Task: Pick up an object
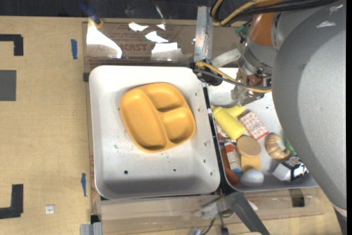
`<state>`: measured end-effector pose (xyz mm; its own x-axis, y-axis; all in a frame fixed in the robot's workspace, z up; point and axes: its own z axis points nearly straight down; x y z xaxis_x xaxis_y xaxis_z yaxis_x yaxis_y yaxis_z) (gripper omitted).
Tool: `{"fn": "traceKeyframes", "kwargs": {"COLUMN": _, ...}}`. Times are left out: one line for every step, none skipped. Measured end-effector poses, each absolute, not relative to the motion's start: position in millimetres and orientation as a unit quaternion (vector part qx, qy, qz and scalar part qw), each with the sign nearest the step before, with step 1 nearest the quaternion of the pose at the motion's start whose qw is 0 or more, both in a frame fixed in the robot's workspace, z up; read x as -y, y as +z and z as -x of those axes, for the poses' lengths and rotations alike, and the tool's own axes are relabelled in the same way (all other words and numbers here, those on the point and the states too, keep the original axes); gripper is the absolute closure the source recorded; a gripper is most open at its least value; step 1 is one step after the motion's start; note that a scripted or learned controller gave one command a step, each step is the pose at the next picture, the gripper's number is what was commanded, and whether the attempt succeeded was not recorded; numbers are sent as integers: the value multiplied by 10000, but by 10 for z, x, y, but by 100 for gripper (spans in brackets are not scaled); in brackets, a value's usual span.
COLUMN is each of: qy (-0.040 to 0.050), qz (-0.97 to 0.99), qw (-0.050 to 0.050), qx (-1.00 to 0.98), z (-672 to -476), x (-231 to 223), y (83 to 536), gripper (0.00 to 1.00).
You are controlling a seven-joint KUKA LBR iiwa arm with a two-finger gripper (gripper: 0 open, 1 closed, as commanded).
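The hand (242,97), grip state unclear, hovers in the approach step; the yellow bottle (230,121) just below needs a descent and closing.

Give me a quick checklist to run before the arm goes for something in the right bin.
1. Objects within reach: ok, the yellow bottle, brown-capped jar and white egg lie in the right bin.
2. Gripper above that bin: ok, over its upper end.
3. Jaws open: cannot tell, hidden by the wrist.
4. Anything held: cannot tell.
5. Target isolated: not ok, the items lie crowded together.
6. Left bin: holds just a yellow divided tray.
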<state>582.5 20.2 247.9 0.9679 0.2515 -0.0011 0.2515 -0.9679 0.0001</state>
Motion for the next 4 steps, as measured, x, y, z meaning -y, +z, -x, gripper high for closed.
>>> {"fn": "traceKeyframes", "kwargs": {"qy": 1, "qz": -9949, "qw": -6, "qx": -1008, "z": -6189, "x": -441, "y": 2551, "gripper": 100}}
{"fn": "traceKeyframes", "kwargs": {"qy": 1, "qz": -9861, "qw": 5, "qx": -1663, "z": -6515, "x": -433, "y": 2707, "gripper": 100}}
{"fn": "traceKeyframes", "kwargs": {"qy": -47, "qz": -9726, "qw": -9, "qx": -2326, "z": -5631, "x": 195, "y": 2075, "gripper": 100}}
{"fn": "traceKeyframes", "kwargs": {"qy": -15, "qz": -9451, "qw": -17, "qx": -3268, "z": -4963, "x": -203, "y": 2584, "gripper": 100}}
